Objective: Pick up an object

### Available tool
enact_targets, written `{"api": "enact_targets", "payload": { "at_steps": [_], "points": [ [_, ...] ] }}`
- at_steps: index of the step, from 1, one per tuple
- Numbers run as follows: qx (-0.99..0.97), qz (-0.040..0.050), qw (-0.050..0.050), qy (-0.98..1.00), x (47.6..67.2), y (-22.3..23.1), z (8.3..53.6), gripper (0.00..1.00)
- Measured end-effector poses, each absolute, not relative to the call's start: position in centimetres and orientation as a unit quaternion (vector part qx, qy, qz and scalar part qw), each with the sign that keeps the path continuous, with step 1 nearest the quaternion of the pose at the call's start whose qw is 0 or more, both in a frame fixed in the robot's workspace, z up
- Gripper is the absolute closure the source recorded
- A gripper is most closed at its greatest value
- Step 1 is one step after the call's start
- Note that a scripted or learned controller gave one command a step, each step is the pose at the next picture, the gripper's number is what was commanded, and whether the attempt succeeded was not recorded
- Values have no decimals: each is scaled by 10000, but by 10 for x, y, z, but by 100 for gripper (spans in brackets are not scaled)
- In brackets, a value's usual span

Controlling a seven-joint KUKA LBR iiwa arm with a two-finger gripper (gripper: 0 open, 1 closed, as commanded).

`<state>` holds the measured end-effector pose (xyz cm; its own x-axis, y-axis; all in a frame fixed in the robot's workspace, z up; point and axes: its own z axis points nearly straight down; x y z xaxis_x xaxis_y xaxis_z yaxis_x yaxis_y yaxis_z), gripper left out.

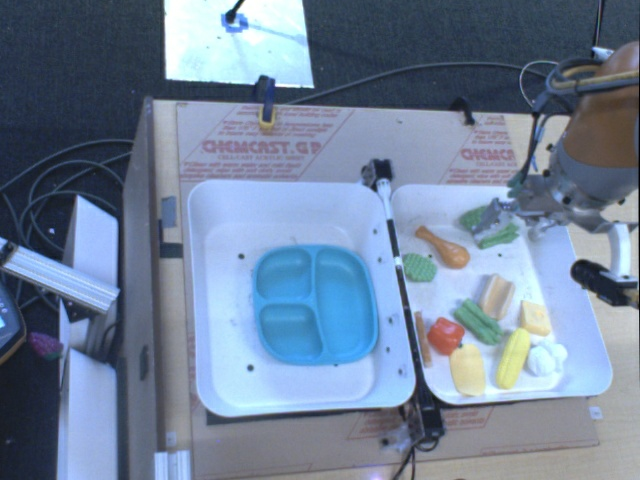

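The right bin (575, 268) holds several toy foods. Among them are an orange drumstick (445, 248), a round green piece (420, 267), a bread slice (496, 296), a green pod (478, 320), a red pepper (445, 336), a yellow corn cob (513, 358) and a cheese wedge (535, 318). My gripper (502, 216) hangs low over the bin's back part, right at a green leafy toy (484, 228). Part of that toy is hidden by the gripper, and I cannot see whether it is held.
The left bin (225, 268) holds a blue divided plate (315, 303). A yellow piece (467, 370) and a white piece (545, 360) lie near the right bin's front wall. A black bracket (605, 280) sticks out over that bin's right rim. Cables trail on the floor at left.
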<state>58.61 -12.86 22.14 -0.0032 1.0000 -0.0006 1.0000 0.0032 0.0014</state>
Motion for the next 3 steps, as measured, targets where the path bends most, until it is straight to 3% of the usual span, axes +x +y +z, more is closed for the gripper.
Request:
{"api": "enact_targets", "payload": {
  "at_steps": [1, 2, 3],
  "points": [
    [7056, -1, -3, 7086, 610, -97, 130, 0],
    [7052, 2, 4, 7090, 630, -87, 84, 0],
    [7047, 9, 14, 7095, 630, -87, 95, 100]
  ]
}}
